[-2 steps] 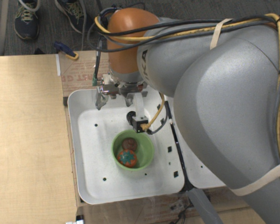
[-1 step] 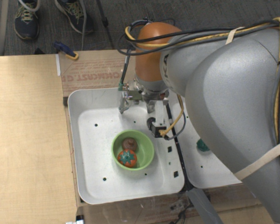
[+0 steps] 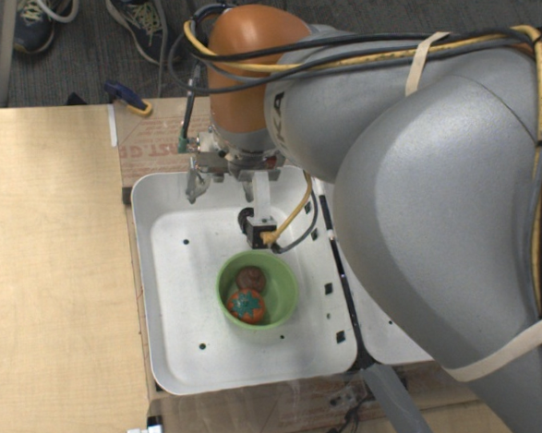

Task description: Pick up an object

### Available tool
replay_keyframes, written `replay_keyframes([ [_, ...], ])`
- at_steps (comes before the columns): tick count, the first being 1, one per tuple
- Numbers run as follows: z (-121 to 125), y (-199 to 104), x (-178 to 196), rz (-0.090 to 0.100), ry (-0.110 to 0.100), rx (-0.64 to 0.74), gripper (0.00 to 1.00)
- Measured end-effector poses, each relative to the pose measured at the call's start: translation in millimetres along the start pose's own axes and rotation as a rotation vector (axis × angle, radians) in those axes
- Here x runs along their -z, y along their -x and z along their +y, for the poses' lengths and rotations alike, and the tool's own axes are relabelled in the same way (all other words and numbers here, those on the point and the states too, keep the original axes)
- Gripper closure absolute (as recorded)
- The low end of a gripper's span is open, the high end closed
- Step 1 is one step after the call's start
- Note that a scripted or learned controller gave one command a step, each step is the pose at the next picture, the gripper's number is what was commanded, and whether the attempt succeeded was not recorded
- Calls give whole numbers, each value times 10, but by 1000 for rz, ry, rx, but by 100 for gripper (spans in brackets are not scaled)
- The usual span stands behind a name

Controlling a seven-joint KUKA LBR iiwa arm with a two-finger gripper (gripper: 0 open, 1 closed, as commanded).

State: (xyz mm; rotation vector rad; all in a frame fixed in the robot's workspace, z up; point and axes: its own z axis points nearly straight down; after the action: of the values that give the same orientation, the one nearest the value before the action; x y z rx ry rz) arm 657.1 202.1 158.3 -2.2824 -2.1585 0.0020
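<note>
A green bowl stands in the middle of the left white bin. Inside it lie a brown lumpy object and an orange ball with teal patches, side by side. My gripper hangs below the orange wrist band at the bin's far edge, above the bin floor and well short of the bowl. Nothing shows in its grasp.
The big grey arm covers most of the right bin. A pale wooden board lies left of the bins. Bare bin floor surrounds the bowl on all sides.
</note>
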Motion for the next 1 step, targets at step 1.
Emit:
replay_keyframes([
  [1, -230, 24, 303, -2, -1, 45, 0],
])
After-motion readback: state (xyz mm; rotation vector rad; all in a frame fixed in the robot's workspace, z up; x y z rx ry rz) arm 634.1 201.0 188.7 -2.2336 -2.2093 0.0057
